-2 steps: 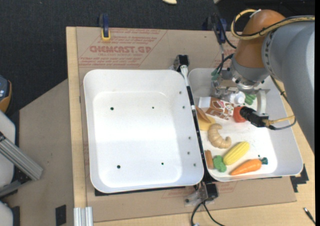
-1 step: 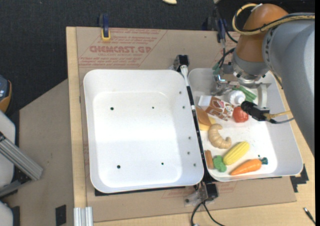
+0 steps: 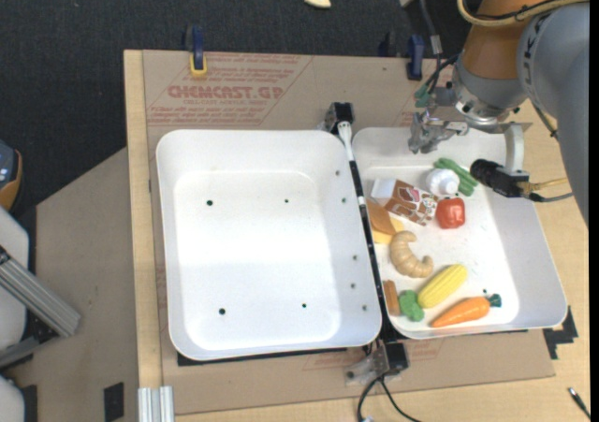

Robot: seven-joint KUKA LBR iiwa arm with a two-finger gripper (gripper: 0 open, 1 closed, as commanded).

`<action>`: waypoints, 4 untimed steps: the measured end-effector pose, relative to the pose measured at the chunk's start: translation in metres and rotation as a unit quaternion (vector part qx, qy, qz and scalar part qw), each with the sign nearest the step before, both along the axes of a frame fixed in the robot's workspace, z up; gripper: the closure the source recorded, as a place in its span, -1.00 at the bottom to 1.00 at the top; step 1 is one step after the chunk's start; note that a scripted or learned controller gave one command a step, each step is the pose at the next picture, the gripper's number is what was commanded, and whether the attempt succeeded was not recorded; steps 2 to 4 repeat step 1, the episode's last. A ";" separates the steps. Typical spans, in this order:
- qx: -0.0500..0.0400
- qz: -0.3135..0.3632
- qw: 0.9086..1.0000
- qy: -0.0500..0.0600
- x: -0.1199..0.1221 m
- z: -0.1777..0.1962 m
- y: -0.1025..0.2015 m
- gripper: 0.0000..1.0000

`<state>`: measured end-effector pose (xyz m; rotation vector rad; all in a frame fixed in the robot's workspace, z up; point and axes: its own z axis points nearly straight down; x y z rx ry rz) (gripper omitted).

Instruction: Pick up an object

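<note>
1. Gripper (image 3: 426, 137) hangs over the far end of the right bin (image 3: 543, 261), below the orange wrist band (image 3: 510, 18); how wide it stands is too small and blurred to tell, and nothing is visibly in its hold
2. Toys lie clustered in the right bin, all apart from the gripper: a green piece (image 3: 456, 174) and a white piece (image 3: 443, 181) nearest it, then a red tomato (image 3: 451, 212) and a brown packet (image 3: 412, 202)
3. Nearer the camera lie a tan croissant (image 3: 410, 254), a yellow corn cob (image 3: 442, 284), a small green lump (image 3: 410, 304) and an orange carrot (image 3: 461, 311)
4. Left bin (image 3: 187, 224) sits beside the right one, the two rims touching along a dark clamp strip (image 3: 360, 214)
</note>
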<state>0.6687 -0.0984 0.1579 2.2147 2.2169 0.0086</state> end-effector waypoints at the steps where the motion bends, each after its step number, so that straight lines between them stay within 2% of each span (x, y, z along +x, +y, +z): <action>1: 0.001 -0.001 1.000 0.007 -0.022 -0.039 0.004 1.00; 4: 0.001 -0.001 1.000 0.007 -0.022 -0.039 0.004 1.00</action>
